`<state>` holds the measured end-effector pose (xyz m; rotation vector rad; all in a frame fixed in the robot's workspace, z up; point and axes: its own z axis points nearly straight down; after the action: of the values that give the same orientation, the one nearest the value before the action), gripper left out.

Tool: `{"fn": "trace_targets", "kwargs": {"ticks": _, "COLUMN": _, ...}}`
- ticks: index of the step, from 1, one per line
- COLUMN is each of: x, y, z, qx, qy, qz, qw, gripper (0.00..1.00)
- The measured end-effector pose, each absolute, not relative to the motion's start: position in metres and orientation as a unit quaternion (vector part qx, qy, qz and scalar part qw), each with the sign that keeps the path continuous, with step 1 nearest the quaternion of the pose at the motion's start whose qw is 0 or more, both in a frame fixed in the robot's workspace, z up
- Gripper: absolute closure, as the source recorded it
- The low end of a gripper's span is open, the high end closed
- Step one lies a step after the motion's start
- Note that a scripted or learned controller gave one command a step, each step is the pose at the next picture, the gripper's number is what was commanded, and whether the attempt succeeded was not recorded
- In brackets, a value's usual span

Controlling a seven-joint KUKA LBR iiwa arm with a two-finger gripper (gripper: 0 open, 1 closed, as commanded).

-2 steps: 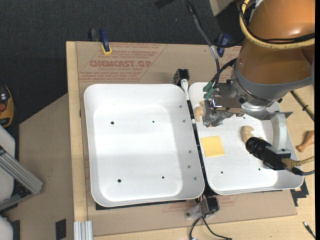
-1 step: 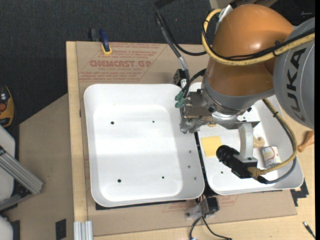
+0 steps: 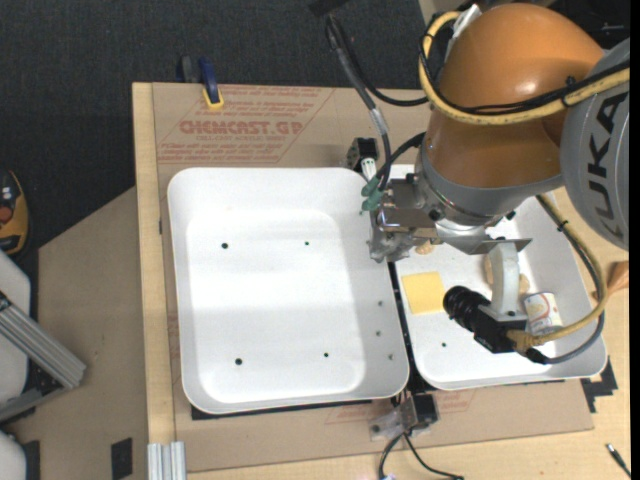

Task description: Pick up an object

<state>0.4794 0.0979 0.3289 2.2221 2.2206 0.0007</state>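
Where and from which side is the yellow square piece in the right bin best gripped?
Probably from straight above, pinching the near and far edges of the yellow square piece. It lies flat on the floor of the right bin, one side edge close to the bin's wall, leaving little room there.

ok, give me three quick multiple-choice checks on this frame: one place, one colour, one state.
1. The yellow square lies:
A) in the view's left bin
B) in the view's right bin
C) outside both bins

2. The band above the arm's wrist is:
A) blue
B) green
C) orange

3. The yellow square is:
A) lying flat
B) standing on edge
C) lifted clear of the bin

Answers:
1 B, it sits on the right bin's floor near the inner wall.
2 C, the band is plainly orange.
3 A, its whole face lies flat on the floor, apart from the gripper.
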Motion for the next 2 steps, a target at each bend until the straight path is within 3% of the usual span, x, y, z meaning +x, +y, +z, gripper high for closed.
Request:
{"fn": "trace_targets", "kwargs": {"ticks": 1, "x": 0.51, "y": 0.174, "z": 0.446, "qx": 0.704, "qy": 0.71, "qz": 0.0073, "qw": 0.003, "gripper": 1.0}}
{"fn": "trace_targets", "kwargs": {"ticks": 2, "x": 0.481, "y": 0.228, "z": 0.361, "qx": 0.704, "qy": 0.71, "qz": -0.0048, "qw": -0.003, "gripper": 1.0}}
